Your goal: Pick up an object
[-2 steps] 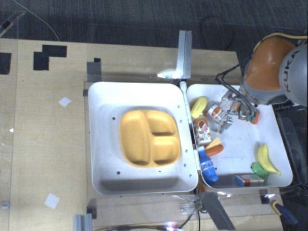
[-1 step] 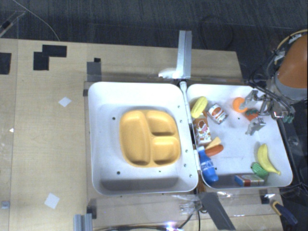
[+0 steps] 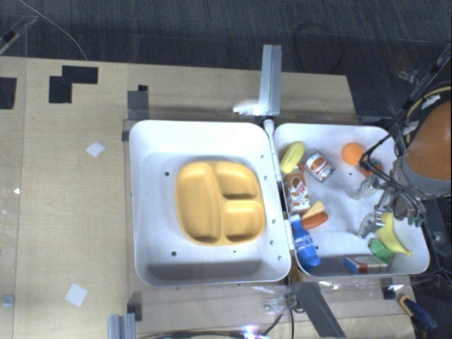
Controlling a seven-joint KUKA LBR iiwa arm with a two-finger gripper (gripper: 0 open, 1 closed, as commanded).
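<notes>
The right bin [image 3: 332, 134] holds several small objects. Among them are a yellow lemon-like piece [image 3: 292, 157], a small can [image 3: 319, 167], an orange ball [image 3: 352, 153], a snack packet [image 3: 298, 193] and a blue bottle [image 3: 304, 246]. A banana [image 3: 393, 234] lies by the right wall with a green piece [image 3: 381, 248] beside it. My gripper [image 3: 368, 206] hangs low over the right half of this bin, just left of the banana. It is open, and only bare bin floor shows between its fingers [image 3: 367, 226].
The left bin [image 3: 152, 189] holds a yellow divided tray [image 3: 217, 202]. A marker [image 3: 365, 265] lies along the right bin's front wall, and an orange-and-red piece [image 3: 315, 216] lies by the bottle. A metal post [image 3: 270, 80] stands behind the bins. The arm's orange band [image 3: 432, 143] is over the bin's right edge.
</notes>
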